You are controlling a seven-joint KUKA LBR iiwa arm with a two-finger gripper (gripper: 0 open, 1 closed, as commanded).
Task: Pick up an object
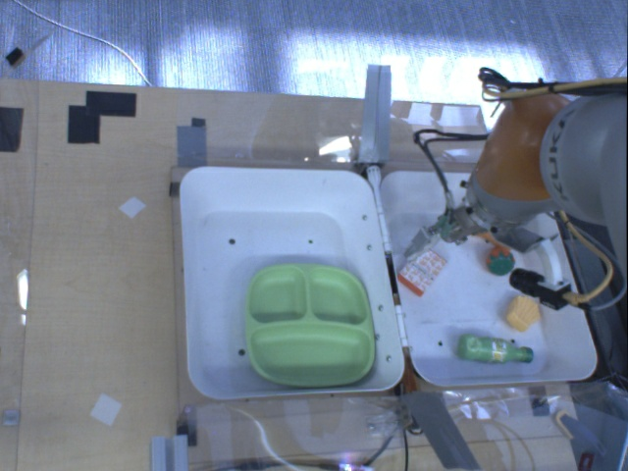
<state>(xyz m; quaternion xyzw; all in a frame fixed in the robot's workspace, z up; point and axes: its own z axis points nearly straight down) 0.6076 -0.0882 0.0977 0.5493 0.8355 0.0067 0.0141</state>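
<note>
Jaws: we cannot tell their state as the gripper (444, 229) hangs just above the card (424, 271) in the right bin (569, 366); we should descend squarely onto the card before closing.

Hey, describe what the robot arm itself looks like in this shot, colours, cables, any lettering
The arm is bulky and rounded, with a smooth grey shell and a broad orange band above the wrist. Part of some dark lettering shows on the grey casing. Black cables loop around the orange section and run down the wrist, with a yellow wire near the top. The gripper is a small metal assembly, blurred and hard to make out.
</note>
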